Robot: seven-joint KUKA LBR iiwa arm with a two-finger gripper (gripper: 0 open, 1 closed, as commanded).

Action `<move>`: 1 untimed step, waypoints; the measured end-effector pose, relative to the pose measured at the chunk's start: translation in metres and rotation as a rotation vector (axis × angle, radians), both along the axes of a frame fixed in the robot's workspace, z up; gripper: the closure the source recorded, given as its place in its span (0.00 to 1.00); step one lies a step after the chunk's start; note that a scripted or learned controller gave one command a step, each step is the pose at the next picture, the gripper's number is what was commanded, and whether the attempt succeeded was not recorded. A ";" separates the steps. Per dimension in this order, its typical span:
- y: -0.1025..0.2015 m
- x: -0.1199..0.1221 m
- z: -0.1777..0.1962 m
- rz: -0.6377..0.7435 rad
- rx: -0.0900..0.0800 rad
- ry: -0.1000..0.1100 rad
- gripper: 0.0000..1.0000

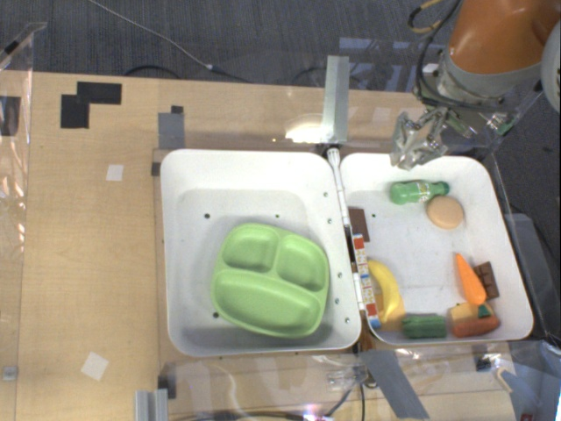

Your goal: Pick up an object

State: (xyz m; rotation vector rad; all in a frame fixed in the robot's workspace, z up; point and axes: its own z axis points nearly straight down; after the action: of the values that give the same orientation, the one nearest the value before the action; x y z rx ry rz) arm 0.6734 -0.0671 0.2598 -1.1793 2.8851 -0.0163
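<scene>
Green block and banana sit low in the right bin; gripper hovers above the green bottle, fingers' state unclear.

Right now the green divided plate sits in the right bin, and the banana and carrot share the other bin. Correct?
Not quite. The camera view shows the green divided plate in the left bin; the banana and carrot lie in the right bin.

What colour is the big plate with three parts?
Light green plate, clear in the camera view.
</scene>
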 end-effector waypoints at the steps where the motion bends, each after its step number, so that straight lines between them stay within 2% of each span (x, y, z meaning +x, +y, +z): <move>1: 0.001 0.000 0.007 -0.001 0.004 0.001 1.00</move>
State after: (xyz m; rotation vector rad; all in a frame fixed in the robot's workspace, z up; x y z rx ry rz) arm 0.6737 -0.0659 0.2670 -1.1778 2.8847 -0.0105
